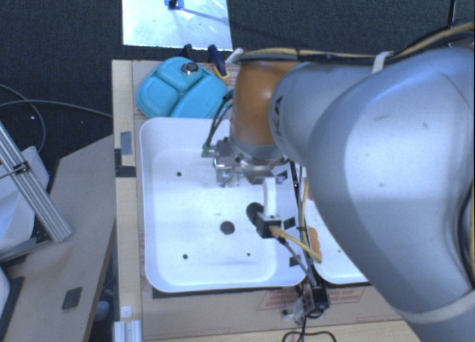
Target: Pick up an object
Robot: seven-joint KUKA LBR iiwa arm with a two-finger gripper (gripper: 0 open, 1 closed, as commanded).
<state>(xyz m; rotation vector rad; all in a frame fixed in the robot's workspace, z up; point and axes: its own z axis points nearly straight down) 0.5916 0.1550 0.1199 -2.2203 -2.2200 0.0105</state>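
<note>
My gripper hangs over the upper middle of the left white bin, under the orange band of the wrist. Its metal tip points down toward the bin floor, and nothing shows held in it. A small dark round spot lies on the bin floor just below and in front of the gripper, apart from it. A bit of something orange peeks out at the left edge of the right bin, mostly hidden by the arm.
A turquoise moulded object with a metal cap sits outside the bins, behind the left bin's far rim. The big grey arm covers most of the right bin. Small dark dots mark the left bin's floor.
</note>
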